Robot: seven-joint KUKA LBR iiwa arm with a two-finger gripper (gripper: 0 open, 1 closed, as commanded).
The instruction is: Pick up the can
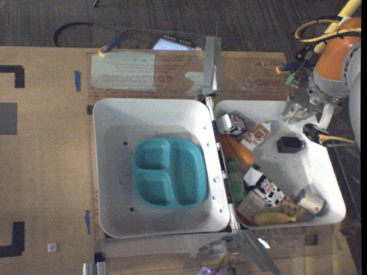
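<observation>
A small silver can (230, 122) with a dark label lies on its side in the far left corner of the right bin (335, 179), close to the divider between the bins. My gripper (296, 111) hangs over the far rim of the right bin, well to the right of the can and apart from it. Nothing is seen held in it. The grey arm with its orange band (338, 59) reaches in from the upper right.
Around the can lie an orange carrot (237, 149) and a small white-and-orange box (256, 135). A black block (289, 144), a cow-patterned carton (265, 187), a banana (274, 217) and a pale cylinder (311, 203) share that bin. The left bin (109, 153) holds a teal divided plate (170, 172).
</observation>
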